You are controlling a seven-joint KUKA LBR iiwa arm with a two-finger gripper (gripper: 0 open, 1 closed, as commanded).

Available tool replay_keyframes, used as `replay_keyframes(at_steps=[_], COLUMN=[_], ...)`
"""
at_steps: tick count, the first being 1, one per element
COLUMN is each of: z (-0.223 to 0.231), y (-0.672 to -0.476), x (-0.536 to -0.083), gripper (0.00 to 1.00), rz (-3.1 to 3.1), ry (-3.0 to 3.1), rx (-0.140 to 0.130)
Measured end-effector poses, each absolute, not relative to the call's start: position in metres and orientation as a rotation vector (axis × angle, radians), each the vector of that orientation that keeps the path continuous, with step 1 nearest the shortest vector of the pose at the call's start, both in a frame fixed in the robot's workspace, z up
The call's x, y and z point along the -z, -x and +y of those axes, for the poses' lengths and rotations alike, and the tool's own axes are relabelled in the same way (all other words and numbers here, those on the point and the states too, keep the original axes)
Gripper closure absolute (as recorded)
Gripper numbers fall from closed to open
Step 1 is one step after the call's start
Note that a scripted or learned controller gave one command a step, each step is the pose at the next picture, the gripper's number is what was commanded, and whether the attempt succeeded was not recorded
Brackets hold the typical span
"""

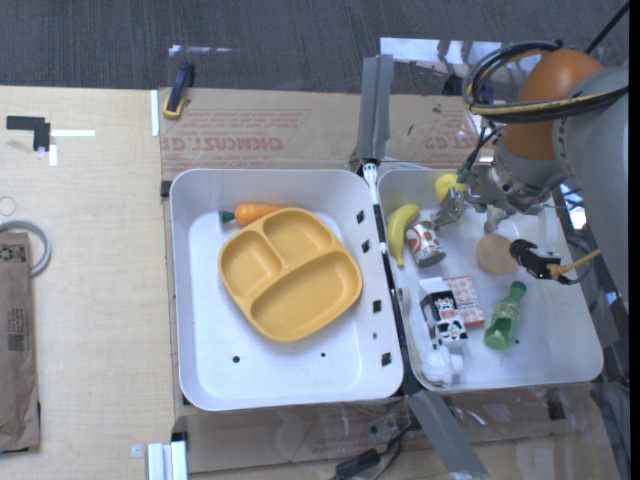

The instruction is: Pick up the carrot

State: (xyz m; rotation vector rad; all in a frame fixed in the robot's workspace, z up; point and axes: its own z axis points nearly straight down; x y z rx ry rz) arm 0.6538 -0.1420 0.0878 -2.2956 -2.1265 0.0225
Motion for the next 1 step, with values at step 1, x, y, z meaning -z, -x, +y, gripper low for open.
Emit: replay_keyframes(at_steps=[1], z=[-0.1662], y=[-0.5563], x=[-0.0915], gripper=[0.0], rz=[-1.892], ry=[2.507], rx=[-0.003])
